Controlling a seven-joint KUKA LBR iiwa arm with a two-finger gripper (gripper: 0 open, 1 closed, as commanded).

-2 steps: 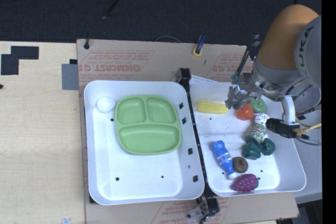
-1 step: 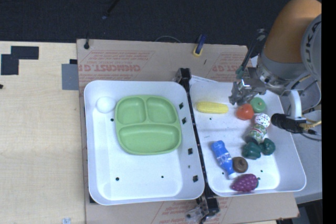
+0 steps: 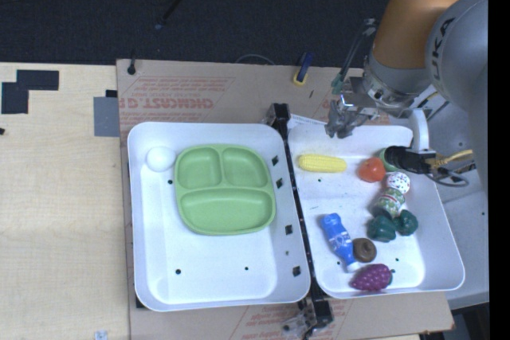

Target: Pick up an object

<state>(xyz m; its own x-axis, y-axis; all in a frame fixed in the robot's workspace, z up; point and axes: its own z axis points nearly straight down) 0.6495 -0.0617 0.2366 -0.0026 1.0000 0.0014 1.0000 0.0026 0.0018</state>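
The claw hangs at the far rim of the right-hand shallow white plastic bin, close to the corner where the two bins meet. It points down and sits dark against the pale rim, so I cannot tell whether it is wide or narrow.

Just in front of the claw, toward the camera, lies a yellow plastic corn cob, lengthwise across the bin floor and apart from the claw. To the view-right of the cob is a small orange-red ball. Further forward from the claw on that side stands a small white patterned jar, touching what looks like a pair of dark green plastic vegetables. Well in front of the claw lie a blue plastic bottle, a brown round disc just beside it, and a purple bunch of toy grapes nearest the camera.

To the view-left of the claw, the left-hand white bin holds a light green divided plastic plate and a white ball in its far corner. Both bins rest on a cardboard sheet on the pale wooden table.
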